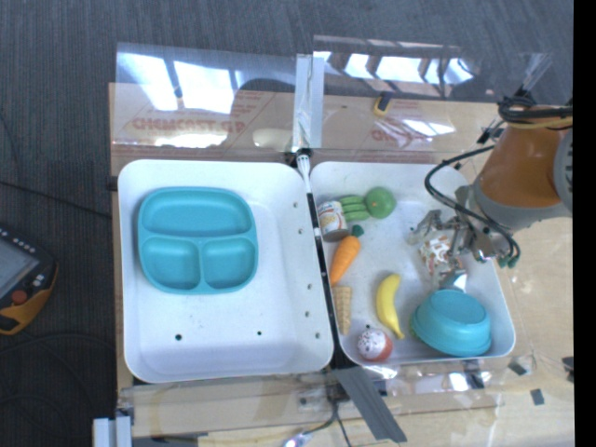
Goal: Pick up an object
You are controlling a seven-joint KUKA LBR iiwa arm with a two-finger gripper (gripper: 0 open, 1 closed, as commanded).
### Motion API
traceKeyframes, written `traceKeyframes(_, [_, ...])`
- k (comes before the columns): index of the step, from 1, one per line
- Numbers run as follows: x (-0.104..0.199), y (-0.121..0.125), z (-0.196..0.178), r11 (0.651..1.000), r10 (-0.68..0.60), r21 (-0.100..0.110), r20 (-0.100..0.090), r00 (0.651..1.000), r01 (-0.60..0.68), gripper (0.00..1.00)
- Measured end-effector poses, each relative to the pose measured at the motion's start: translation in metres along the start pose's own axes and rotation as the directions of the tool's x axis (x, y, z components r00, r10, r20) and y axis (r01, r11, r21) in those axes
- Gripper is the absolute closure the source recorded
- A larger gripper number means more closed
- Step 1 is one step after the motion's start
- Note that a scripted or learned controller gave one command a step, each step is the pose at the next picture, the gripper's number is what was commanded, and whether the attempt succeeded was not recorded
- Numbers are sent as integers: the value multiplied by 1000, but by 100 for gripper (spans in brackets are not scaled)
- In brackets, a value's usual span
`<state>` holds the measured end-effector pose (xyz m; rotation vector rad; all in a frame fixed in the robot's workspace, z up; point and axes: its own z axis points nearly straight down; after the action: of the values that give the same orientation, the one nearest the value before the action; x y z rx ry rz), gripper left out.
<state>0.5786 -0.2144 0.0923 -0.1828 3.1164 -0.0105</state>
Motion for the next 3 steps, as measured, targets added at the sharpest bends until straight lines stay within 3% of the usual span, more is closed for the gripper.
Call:
traceKeyframes(1, [15,12,0,996,90,-1,0,996,-90,0])
traceKeyframes(2, [-57,100,2,1000,22,-6,-3,1000,-22,0])
traceKeyframes(3, [-29,115,1,998,68,-4,-2,998,-68,0])
